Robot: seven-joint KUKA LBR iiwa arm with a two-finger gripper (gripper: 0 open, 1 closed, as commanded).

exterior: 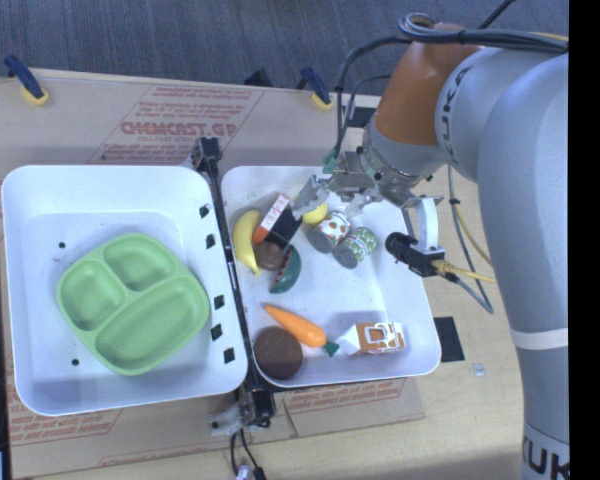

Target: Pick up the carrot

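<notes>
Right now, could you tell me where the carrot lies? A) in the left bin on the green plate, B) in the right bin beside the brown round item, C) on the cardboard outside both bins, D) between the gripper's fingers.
B: the carrot lies on the floor of the right bin, next to the brown round item, away from the gripper.

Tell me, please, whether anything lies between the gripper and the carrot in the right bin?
Yes, partly. The gripper sits at the far side of the right bin, over two small cans. The carrot lies nearer the front, with bare bin floor around its top side. The cans lie just below the gripper, roughly on the line toward the carrot.
</notes>
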